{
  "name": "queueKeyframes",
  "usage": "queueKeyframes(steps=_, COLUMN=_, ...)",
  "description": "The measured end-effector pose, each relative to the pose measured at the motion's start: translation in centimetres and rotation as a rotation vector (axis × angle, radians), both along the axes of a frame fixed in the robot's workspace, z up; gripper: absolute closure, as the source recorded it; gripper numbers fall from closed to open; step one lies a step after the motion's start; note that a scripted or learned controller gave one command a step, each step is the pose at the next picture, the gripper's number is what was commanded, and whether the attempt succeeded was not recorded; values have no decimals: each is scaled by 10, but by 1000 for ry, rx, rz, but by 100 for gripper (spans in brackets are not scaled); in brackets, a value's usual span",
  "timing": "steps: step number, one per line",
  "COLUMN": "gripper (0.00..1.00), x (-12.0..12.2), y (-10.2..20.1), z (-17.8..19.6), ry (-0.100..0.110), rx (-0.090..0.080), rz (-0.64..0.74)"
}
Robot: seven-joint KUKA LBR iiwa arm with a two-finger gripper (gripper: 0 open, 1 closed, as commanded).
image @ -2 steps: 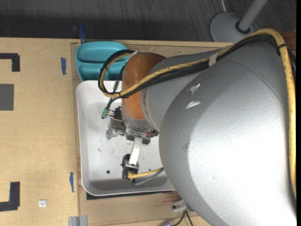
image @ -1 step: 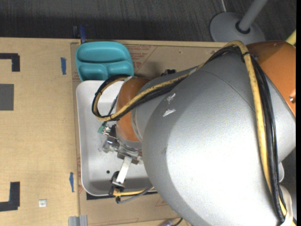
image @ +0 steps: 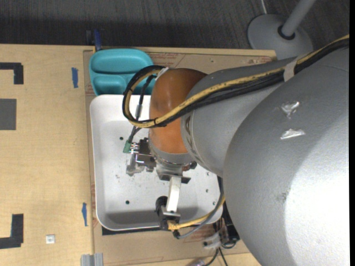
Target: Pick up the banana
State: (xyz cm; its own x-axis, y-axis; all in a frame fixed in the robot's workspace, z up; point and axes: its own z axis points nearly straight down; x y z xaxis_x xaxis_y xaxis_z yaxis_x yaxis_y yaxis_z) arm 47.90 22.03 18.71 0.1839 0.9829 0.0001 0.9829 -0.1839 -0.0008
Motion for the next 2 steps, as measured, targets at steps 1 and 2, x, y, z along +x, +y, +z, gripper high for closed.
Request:
queueKeyframes(steps=1, gripper=0, x=0, y=5, z=-101, ry=-1, rx=2, rz=170)
queueKeyframes(steps=2, gripper=100, x=2, y=6, z=-90, ry=-5, rx=4, rz=169)
